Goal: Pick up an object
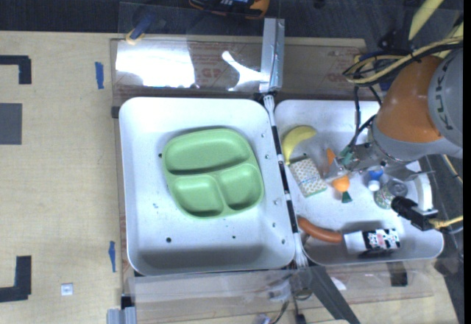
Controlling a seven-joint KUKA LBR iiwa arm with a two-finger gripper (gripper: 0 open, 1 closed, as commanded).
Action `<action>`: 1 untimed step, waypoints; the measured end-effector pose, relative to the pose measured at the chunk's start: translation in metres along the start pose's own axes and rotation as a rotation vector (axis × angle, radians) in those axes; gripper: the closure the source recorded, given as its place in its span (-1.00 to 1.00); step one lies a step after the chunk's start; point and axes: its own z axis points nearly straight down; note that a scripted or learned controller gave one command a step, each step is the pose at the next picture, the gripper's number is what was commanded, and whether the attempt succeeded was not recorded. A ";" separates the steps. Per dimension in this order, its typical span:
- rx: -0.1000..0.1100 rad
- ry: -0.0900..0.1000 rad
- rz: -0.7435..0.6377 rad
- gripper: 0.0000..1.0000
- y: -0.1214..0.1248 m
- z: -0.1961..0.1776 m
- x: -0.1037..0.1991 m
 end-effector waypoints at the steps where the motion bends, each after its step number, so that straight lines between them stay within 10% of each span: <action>1: 0.025 0.006 0.045 1.00 -0.023 -0.138 0.049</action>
